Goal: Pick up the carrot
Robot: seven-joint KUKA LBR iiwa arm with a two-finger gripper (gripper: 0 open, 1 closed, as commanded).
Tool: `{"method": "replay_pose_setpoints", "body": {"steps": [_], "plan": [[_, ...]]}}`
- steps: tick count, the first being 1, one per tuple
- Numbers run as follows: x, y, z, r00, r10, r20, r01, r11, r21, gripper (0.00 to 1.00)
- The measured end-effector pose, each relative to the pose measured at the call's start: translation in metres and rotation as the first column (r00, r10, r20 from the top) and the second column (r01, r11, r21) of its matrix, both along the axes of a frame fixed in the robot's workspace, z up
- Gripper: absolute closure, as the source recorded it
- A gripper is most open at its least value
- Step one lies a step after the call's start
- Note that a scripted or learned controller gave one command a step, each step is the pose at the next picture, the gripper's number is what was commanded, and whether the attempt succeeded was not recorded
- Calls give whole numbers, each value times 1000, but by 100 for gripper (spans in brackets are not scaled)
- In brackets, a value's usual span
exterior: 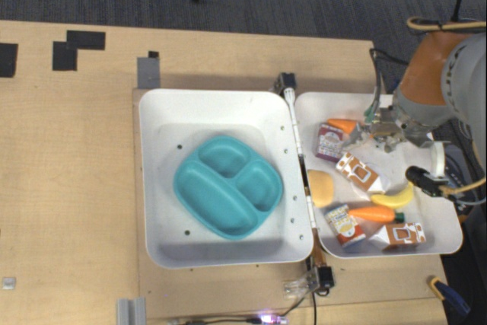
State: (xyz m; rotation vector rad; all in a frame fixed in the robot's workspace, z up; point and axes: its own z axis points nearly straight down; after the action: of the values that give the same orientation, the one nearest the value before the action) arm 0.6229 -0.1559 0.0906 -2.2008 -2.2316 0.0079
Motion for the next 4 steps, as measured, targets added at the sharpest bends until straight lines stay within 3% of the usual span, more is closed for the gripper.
{"method": "replay_pose_setpoints", "body": {"steps": [1, 2, 3, 4], "plan": [[40, 46, -8, 935, -355, -27, 354, 935, -15, 0], [45, 48, 6, 938, -346, -5, 346, 938, -12, 100], [45, 48, 6, 939, -344, -5, 344, 939, -12, 0], [27, 8, -5, 906, -422, 11, 422, 907, -2, 0]]}}
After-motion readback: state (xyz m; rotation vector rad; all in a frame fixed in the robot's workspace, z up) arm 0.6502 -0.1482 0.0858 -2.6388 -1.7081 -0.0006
